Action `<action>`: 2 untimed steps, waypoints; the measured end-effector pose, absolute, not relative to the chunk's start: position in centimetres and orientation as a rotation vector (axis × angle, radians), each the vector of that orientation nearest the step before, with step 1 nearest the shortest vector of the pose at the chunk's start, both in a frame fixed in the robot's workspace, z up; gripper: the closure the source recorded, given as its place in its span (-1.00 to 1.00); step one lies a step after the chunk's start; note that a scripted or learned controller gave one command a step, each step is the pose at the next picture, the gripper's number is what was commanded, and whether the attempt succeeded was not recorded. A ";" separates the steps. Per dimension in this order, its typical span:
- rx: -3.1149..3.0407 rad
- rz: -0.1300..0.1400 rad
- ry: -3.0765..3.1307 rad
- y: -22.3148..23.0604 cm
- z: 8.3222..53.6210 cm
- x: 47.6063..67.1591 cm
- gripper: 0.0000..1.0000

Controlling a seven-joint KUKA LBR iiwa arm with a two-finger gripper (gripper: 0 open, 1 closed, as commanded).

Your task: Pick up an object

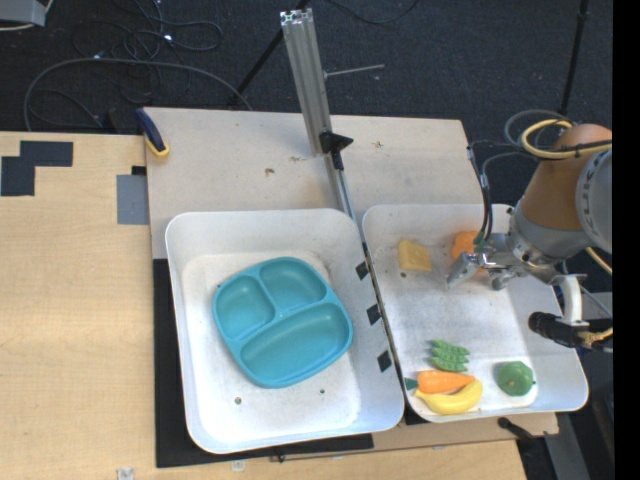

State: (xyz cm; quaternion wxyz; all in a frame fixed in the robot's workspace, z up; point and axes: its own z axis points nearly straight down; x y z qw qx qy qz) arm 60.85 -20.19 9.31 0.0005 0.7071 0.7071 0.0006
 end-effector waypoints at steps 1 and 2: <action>2.217 0.008 2.220 -20.1 10.4 61.0 1.00; 2.220 0.001 2.221 -20.0 14.7 60.6 1.00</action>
